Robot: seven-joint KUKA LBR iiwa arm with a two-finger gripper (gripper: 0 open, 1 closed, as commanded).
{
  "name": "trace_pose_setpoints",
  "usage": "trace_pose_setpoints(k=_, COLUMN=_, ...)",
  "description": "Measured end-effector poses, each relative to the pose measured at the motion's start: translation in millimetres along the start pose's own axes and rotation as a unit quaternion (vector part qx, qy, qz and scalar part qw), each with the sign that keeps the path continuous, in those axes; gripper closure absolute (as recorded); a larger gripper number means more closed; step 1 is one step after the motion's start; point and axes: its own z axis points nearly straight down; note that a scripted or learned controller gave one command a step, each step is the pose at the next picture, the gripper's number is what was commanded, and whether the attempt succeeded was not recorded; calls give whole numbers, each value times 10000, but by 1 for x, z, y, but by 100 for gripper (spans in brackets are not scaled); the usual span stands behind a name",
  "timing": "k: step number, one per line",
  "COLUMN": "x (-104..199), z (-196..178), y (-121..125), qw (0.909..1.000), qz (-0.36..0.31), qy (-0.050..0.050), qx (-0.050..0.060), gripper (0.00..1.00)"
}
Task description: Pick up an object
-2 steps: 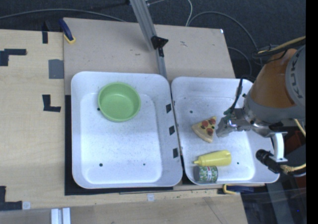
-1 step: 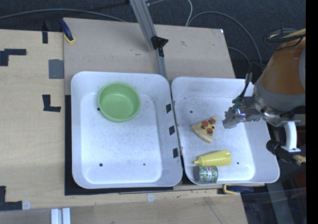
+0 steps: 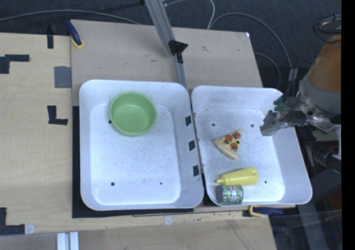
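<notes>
- My gripper: above the right bin, near its right wall; finger state indeterminate.
- Pizza slice toy: left of gripper, apart.
- Mustard bottle, can: nearer the bin's front wall.

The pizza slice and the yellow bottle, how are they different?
The pizza slice is a flat tan wedge with red and green toppings; the yellow bottle is plain yellow, rounded and long. The pizza slice sits near the middle of the right bin, while the yellow bottle lies on its side nearer the front edge, right beside a green can. Both are in the right bin, and neither is in the gripper.
</notes>
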Motion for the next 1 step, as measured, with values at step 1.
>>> trace_pose_setpoints(k=1, x=48, z=22, y=23, qw=10000, qz=-20, qy=13, qx=40, gripper=100)
